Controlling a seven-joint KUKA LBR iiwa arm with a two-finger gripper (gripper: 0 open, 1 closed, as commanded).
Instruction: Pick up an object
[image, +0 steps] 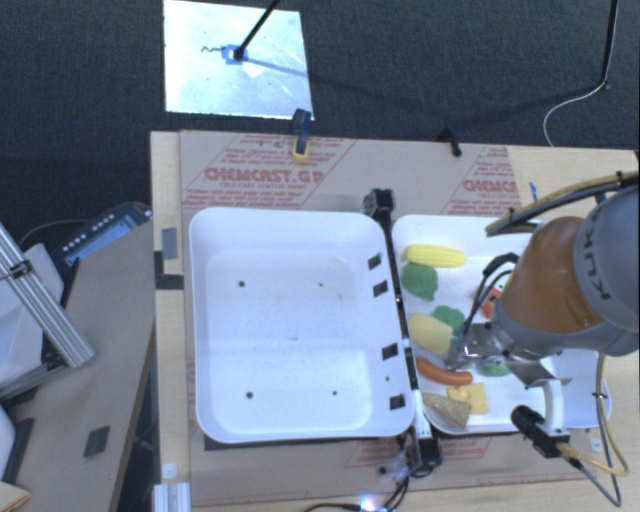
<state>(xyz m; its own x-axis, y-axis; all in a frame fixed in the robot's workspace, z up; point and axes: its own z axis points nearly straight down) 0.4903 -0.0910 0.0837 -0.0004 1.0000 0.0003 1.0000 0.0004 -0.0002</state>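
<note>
The right bin (470, 228) holds several toy foods: a yellow corn cob (434, 256) at the top, a green broccoli piece (420, 282) below it, a yellow lemon-like piece (430, 331), a red-orange sausage (444, 374), and a tan wedge with a yellow cheese piece (462, 403) at the bottom. The arm's orange band (545, 278) hangs over the bin's right half. My gripper (470, 352) reaches down among the foods, just above the sausage and right of the lemon piece. A green item (492, 367) peeks out under it.
The left bin (240, 240) lies beside the right one, split by a ridge with black clips (388, 290). Cardboard (260, 170) lines the bench under both bins. A yellow clamp (300, 148) sits at the far edge. A cable (580, 462) trails at bottom right.
</note>
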